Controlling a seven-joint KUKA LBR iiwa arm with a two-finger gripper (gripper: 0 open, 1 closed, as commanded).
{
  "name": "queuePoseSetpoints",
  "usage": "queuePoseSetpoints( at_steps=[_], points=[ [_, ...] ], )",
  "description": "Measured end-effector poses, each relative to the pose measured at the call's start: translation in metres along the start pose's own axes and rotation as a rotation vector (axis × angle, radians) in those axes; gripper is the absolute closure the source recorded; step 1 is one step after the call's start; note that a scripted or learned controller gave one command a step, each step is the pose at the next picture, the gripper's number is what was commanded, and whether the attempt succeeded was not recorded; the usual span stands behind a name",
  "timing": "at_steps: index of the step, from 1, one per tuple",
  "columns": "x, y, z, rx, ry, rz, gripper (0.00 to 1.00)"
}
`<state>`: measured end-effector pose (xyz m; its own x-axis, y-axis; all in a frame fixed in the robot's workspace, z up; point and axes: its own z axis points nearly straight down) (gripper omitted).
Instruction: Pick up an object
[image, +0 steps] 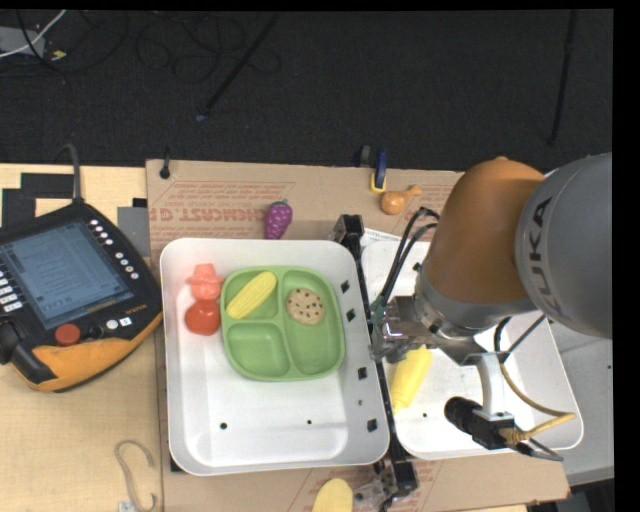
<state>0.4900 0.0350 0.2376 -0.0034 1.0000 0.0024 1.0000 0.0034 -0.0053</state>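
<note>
End effector (400, 345) sits low in the right bin (560, 420), by its left wall, right over a yellow toy (410, 376), maybe a banana. Wrist hides the tips, so can't tell how far open it is or whether it grips anything. Suggest centring on the toy, keeping off the bin wall, closing, lifting straight up.

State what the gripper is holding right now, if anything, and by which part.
It cannot be told. The gripper sits low in the right bin, right over a yellow object, but the arm's wrist hides the contact, so no hold is visible.
</note>
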Motion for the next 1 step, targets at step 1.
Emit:
queuePoseSetpoints(
  at_steps=[1],
  points=[
    [-0.002, -0.0038, 0.0013, -0.001, -0.002, 0.007, 1.0]
  ],
)
